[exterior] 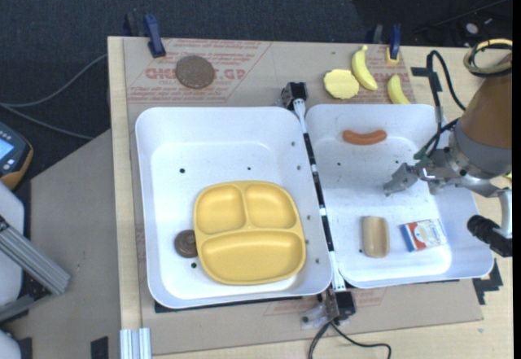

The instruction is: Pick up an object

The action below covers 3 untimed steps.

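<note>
In the right bin (456, 268) lie a reddish sausage (364, 137) near the far wall, a tan bread roll (374, 235) toward the front, and a small blue, white and red carton (423, 234) just right of the roll. My gripper (403, 180) hovers over the middle of this bin, pointing left. It is below the sausage and above the roll and carton, touching none of them. Nothing shows in its grasp. The grey arm with its orange band (492, 113) comes in from the right.
The left bin (155, 154) holds a yellow divided plate (247, 231) and a small brown disc (186, 243) at the plate's left. On the bench behind the bins lie a brown disc (194, 71), a yellow lumpy piece (342, 84) and two bananas (365, 68) (396, 89).
</note>
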Available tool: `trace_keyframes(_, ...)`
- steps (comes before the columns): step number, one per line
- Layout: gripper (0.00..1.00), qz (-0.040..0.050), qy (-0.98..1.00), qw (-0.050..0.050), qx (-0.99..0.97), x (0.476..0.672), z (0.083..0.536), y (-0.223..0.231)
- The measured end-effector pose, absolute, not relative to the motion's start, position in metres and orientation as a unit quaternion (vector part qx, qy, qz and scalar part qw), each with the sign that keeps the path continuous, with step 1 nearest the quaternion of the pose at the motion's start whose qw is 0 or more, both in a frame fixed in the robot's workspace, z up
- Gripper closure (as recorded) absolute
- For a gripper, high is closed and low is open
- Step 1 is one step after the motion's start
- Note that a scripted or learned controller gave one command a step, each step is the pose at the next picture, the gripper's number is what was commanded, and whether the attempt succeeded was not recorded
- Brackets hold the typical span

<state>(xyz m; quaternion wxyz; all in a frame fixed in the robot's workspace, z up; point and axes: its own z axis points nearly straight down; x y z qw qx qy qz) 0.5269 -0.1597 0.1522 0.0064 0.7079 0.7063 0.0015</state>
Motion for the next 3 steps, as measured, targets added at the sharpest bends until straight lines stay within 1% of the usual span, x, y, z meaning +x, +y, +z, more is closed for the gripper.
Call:
trace_keyframes(1, 0.0, -0.0006, 0.708, -0.003, 0.706, 0.484, 0.082, -0.112)
trace_keyframes(2, 1.0, 0.0001, 0.707, 0.001, 0.707, 0.485, 0.094, -0.115)
trace_keyframes(3, 1.0, 0.0053, 0.711, 0.005, 0.704, 0.554, 0.191, -0.059)
